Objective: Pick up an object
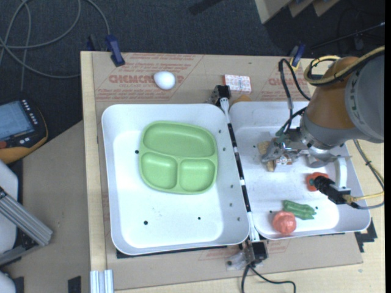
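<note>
My gripper (277, 154) hangs low over the upper left of the right bin (263, 118), at the end of the grey arm with its orange band (327, 102). A small tan object (265, 146) lies right at the gripper's tip, touching it or just beside it; I cannot tell which. A red object (316, 181) lies lower right of the gripper, partly behind a black cable fitting. A green pepper-like object (299, 209) and a pink-red ball (284, 223) sit near the bin's front edge.
The left bin (122, 163) holds a green divided plate (179, 157). On the bench behind the bins rest a white egg-shaped object (164, 79) and a small patterned box (237, 83). Cables loop around the arm at the right.
</note>
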Robot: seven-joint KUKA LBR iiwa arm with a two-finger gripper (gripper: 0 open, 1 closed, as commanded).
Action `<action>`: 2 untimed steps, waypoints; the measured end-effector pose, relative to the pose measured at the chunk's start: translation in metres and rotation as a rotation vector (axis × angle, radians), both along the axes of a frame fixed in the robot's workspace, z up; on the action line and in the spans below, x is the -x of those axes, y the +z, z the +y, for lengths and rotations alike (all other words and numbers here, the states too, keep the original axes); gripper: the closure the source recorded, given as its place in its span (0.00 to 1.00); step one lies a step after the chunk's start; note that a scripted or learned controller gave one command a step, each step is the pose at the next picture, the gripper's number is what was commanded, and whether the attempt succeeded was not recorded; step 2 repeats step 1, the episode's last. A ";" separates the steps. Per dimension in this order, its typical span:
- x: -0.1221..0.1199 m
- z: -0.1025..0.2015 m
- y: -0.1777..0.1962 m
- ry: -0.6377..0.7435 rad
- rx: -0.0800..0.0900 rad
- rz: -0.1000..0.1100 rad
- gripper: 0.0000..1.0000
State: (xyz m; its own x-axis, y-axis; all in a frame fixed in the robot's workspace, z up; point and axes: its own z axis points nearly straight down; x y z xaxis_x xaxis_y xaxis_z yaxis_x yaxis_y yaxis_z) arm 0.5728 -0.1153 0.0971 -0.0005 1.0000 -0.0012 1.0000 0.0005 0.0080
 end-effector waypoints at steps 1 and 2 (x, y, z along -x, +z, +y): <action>-0.029 0.092 0.089 0.003 -0.003 0.005 1.00; -0.029 0.092 0.089 0.003 -0.003 0.005 1.00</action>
